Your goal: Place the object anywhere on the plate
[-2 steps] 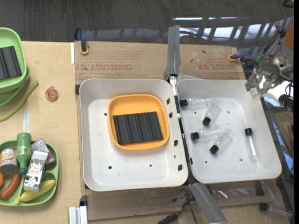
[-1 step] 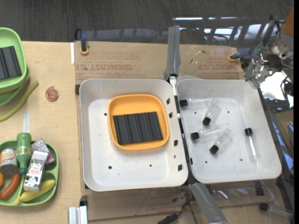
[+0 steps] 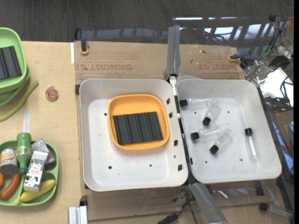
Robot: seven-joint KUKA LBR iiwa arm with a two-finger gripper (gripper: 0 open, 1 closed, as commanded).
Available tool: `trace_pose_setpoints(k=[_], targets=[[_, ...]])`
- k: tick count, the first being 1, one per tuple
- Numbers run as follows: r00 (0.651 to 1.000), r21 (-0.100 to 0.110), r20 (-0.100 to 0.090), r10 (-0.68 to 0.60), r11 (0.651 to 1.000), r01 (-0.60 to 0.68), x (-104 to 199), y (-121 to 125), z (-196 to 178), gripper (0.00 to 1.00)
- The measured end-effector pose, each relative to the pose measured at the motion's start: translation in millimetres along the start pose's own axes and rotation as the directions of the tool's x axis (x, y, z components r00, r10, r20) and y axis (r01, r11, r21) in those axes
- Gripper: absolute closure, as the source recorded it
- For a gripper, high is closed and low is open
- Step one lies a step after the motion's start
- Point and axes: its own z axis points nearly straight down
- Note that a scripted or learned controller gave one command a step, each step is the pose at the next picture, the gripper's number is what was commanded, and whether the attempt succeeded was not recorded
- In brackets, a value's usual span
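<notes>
Clear tubes [image 3: 212, 125] with black caps lie in the right bin [image 3: 268, 171], and one of them is the thing to move. There are about five, spread out on the white floor, most of them not touching. One tube [image 3: 252, 146] lies by itself near the right wall, pointing from far to near, with its cap at the far end. The orange plate [image 3: 138, 100] sits in the left bin [image 3: 131, 176], and a black ridged block [image 3: 138, 128] covers much of it. I think the shiny metal part at the far right corner, just outside the right bin, is the gripper [image 3: 261, 66]. I cannot tell if it is open or closed, and it holds nothing that I can see. From there the tubes lie nearer and to the left, and the plate lies even more to the left, past the wall between the bins. So I think the arm must first go down into the right bin.
</notes>
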Motion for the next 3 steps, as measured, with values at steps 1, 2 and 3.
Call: trace_pose_setpoints(k=[1, 2, 3], targets=[[0.979, -0.001, 0.000, -0.205, 0.979, 0.205, -3, 0, -32, 1.00], [0.893, -0.002, 0.001, -0.449, 0.893, 0.449, -4, 0, -94, 1.00], [0.823, -0.002, 0.001, -0.568, 0.823, 0.568, -3, 0, -149, 1.00]])
